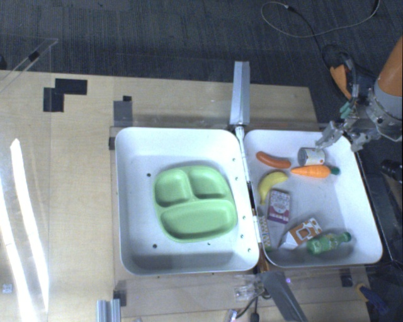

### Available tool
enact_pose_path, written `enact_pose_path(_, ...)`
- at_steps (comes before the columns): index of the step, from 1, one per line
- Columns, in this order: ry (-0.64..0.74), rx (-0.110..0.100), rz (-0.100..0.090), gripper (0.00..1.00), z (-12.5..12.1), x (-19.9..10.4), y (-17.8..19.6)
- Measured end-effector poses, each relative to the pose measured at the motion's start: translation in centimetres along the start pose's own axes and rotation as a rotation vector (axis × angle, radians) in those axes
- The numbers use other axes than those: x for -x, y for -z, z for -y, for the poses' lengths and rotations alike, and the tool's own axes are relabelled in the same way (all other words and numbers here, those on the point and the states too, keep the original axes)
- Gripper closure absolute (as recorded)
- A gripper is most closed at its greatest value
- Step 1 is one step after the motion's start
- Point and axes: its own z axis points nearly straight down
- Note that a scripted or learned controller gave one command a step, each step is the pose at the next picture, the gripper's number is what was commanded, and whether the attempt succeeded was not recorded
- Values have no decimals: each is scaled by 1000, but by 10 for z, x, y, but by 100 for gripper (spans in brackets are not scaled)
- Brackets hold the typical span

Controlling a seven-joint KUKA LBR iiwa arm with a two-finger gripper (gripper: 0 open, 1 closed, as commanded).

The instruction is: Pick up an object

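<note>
Taking the carrot (312, 170) as landmark: nearer the camera lie a green bottle (326, 242), carton (303, 231) and purple packet (279, 205); left of it a banana (272, 183) and sausage (272, 160); just beyond, the gripper (334, 134) hovers holding nothing, its spread unclear, presumably mid-approach.

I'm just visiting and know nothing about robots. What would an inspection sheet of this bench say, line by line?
Surface: wooden bench bearing a left bin and a right bin, side by side.
Job's things: in the right bin, a sausage, carrot, banana, purple packet, small carton, green bottle and grey can.
Clutter: green divided tray in the left bin.
Grippers: tool over the right bin's far right corner, holding nothing visible.
Cables: one black cable on the floor.
Surroundings: dark carpet.
</note>
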Motion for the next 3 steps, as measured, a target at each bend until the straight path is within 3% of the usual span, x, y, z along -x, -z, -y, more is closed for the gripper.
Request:
enact_pose_path(1, -225, 1, 0, 0, -15, 33, -155)
enact_pose_path(2, -421, 2, 0, 0, -11, 32, -81)
enact_pose_path(3, -400, 0, -1, 0, -12, -25, -170)
